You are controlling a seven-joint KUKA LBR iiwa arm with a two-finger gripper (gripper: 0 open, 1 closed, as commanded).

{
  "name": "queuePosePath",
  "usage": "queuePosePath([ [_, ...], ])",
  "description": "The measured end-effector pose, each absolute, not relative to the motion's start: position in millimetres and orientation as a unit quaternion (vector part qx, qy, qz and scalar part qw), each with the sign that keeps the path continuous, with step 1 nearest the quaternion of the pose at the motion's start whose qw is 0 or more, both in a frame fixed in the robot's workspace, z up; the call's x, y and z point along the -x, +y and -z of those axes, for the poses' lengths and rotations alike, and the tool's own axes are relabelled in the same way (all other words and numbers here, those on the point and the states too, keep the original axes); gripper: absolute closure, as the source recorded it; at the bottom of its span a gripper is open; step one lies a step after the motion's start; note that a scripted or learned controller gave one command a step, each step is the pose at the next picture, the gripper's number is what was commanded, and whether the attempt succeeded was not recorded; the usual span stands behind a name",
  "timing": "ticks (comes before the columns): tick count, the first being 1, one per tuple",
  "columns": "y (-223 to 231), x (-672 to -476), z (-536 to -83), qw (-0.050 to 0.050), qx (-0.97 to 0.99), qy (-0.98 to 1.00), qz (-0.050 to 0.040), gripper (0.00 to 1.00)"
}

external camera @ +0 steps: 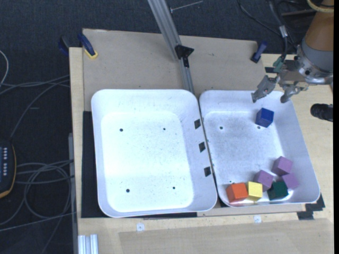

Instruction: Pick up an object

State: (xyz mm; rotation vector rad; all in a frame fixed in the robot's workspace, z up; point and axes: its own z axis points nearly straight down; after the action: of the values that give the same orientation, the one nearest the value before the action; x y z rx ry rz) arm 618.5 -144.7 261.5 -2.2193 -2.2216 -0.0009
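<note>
1. Your arm [321,33] reaches in from the right, its jaws [275,91] poised over the far rim of the right bin [304,142] — spread apart, with nothing between the fingers.

2. The pick, by the look of it, has not yet been made: every object lies on the bin floor. The blue cube [264,117] sits alone near the far end, just below and a little left of the jaws, apart from them.

3. The rest crowd the near right corner of that bin: an orange block [238,191], a yellow block [255,189] beside it, a green block [277,190], and three purple blocks [282,165] stacked loosely up the wall side.

4. What is left for you is nearly everything: descent, closing on one piece, and the lift. The blue cube looks the likeliest candidate — it stands clear of its neighbours and nearest the jaws. The packed corner would likely be a harder grab.

5. The left bin [106,110] shows a bare, speckled white floor with a few dark dots.

6. Both bins rest side by side on a pale wooden surface [132,52], joined along the middle by small dark clips [201,146]. Blue clamps [87,45] grip the board at its far corners, and a grey metal bar [167,23] slants in from above to the seam between the bins.

7. Around the surface, dark carpet [37,15] carries loose cables at the left and top right.
</note>
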Motion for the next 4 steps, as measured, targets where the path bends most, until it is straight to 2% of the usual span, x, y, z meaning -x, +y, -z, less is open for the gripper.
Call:
queuePosePath([
  [1,-144.7,-618.5,-261.5,0.001,0.707,-0.708,0.0002,0.0],
  [2,-147.5,-614.3,-199.1,0.003,0.707,-0.707,-0.0022,0.0],
  [3,-142.2,-618.6,-138.3,0.003,0.707,-0.708,-0.0019,0.0],
  [4,-141.5,-617.9,-96.9,0.003,0.707,-0.707,-0.0015,0.0],
])
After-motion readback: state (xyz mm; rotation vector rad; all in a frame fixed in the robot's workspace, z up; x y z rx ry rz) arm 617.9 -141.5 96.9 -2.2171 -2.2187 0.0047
